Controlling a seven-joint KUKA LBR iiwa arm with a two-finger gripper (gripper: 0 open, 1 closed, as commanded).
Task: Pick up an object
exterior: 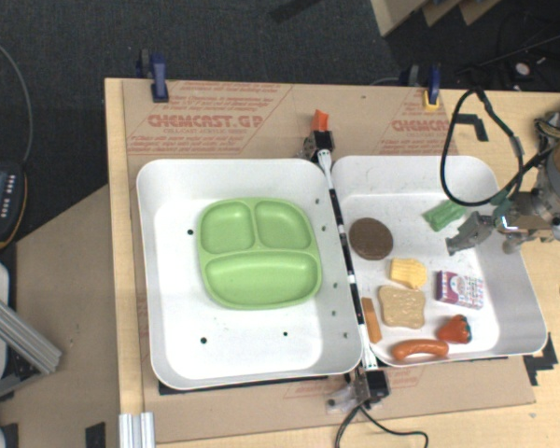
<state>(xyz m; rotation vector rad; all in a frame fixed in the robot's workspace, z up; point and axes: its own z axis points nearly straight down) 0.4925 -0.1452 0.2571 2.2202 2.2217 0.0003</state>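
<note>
- Bench (131, 250): a brown board carrying two shallow white bins side by side, their inner walls touching along the middle.
- Left bin (168, 325): holds a green divided plate (259, 253) with three compartments, lying flat near the bin's centre.
- Right bin (513, 315): holds the loose items listed below.
- Brown round disc (371, 237): flat on the floor of the right bin, close to the dividing wall.
- Yellow cheese wedge (409, 272): just below and right of the disc.
- Toast slice (402, 307): directly beneath the cheese wedge, nearly touching it.
- Small purple-and-white carton (459, 288): right of the cheese wedge and toast, lying flat.
- Red pepper (455, 329): below the carton, near the front wall.
- Sausage (419, 349): against the front wall, below the toast.
- Orange carrot stick (371, 320): lying along the dividing wall, left of the toast.
- Green block (442, 216): in the upper part of the right bin, just beside the gripper's tip.
- Gripper (467, 233): entering from the right over the right bin, low near the green block; cannot tell whether it is released or clenched, and no item is seen grasped.
- Black cable (467, 147): loops above the right bin towards the arm.
</note>
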